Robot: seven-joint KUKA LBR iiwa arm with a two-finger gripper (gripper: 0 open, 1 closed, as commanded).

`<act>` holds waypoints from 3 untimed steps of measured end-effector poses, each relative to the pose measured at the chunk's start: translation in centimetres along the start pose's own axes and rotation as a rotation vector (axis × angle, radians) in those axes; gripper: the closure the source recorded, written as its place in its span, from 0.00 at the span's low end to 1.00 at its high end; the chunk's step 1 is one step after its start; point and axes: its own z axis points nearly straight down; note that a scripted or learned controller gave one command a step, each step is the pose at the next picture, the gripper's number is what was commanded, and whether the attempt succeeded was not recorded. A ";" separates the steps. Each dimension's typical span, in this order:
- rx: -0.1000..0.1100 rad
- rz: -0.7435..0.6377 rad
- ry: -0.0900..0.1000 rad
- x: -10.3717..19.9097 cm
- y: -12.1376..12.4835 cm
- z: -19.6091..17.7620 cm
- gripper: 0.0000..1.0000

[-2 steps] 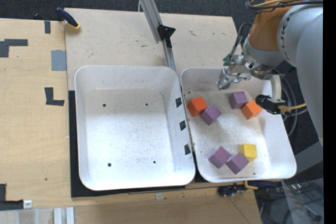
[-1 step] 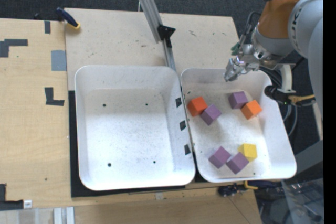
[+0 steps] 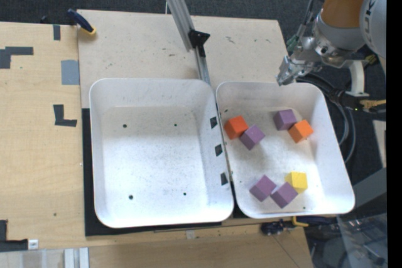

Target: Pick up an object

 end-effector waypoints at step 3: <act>0.008 -0.005 0.003 16.1 -4.8 1.2 1.00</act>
